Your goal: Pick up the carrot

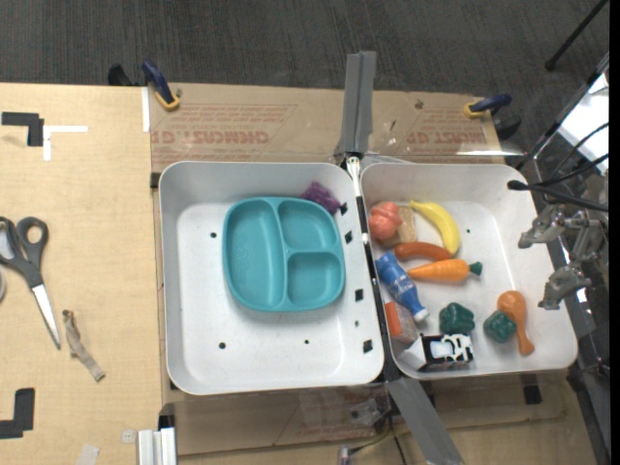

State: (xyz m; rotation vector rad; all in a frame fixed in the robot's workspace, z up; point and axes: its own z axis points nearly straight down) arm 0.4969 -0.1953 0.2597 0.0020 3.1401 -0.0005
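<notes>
Carrot (443,270) lay in right bin (504,187), mid-bin, green-topped end pointing right, just below red sausage (421,251) and yellow banana (435,223). Blue bottle (401,286) just left of it. Gripper (560,260) sat at bin's right rim, well apart from carrot, nothing seen in it. Finger spread: couldn't tell, too tangled in metal and cables. Teal tray (285,254) lay in left bin (184,289).
</notes>
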